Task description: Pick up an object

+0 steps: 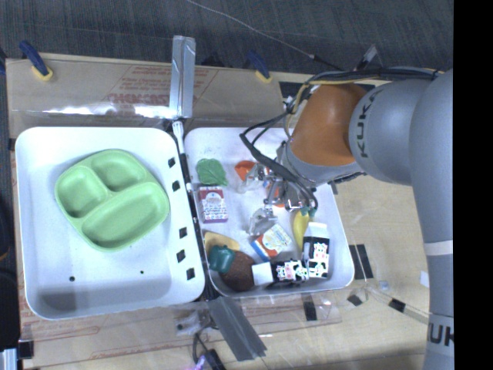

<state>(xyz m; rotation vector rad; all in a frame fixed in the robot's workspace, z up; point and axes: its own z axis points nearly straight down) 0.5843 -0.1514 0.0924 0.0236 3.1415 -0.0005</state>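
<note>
Over the right bin (202, 139) I have the gripper (279, 197) hanging low among the clutter, but its tip is a tangle of metal and cable from this angle and I cannot tell how it stands. Just below it lies a crumpled silver wrapper (260, 220), with a yellow banana (300, 223) to its right and an orange-and-white packet (271, 243) under that. A red box (212, 204) sits to the left; it carries print I cannot read. Above it is a green lump (210, 171), and a small orange piece (245, 169) lies beside the wrist. Along the bin's near edge lie two black-and-white cow-patterned cartons (306, 264), a brown ball (240, 271) and a teal object (221, 259). The left bin (46, 284) holds a green divided plate (112, 197). The arm's orange band (330, 126) hides the bin's far right corner.
</note>
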